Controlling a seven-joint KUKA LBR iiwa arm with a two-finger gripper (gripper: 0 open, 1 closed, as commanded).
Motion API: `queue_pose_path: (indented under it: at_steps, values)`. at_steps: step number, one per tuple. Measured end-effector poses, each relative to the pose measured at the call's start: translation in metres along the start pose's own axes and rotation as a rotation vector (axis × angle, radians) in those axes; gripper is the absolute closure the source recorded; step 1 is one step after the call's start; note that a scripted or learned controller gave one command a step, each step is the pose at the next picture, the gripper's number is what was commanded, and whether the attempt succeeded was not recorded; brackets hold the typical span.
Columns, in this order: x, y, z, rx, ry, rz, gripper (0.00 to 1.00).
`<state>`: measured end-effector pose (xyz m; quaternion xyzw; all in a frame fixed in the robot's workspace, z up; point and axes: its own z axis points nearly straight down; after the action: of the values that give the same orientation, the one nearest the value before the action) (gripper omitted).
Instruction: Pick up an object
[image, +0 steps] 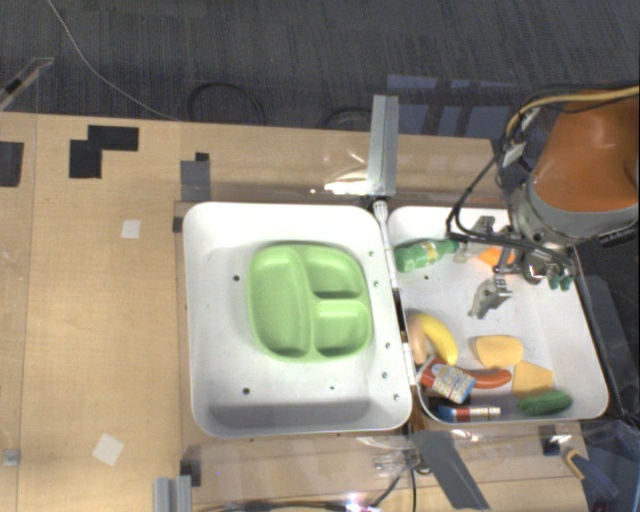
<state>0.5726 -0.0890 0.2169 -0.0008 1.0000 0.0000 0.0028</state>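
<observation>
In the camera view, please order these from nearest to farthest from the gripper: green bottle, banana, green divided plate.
From the gripper:
1. Banana, lower left, right bin.
2. Green bottle, upper left, right bin; nearly as close as the banana.
3. Green divided plate, left bin.

even overhead light, glare at bench edges

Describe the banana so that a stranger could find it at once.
Look in the right white bin, near its left wall. The banana lies there, just above a red-labelled can. It is the only curved, bright yellow thing; the paler yellow pieces beside it are blunt.
</observation>
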Motion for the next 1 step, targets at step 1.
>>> queue_pose_path:
  at_steps: [1]
  values:
    - [0.0689,-0.0017,0.0844,0.001,-0.007,-0.283,0.0]
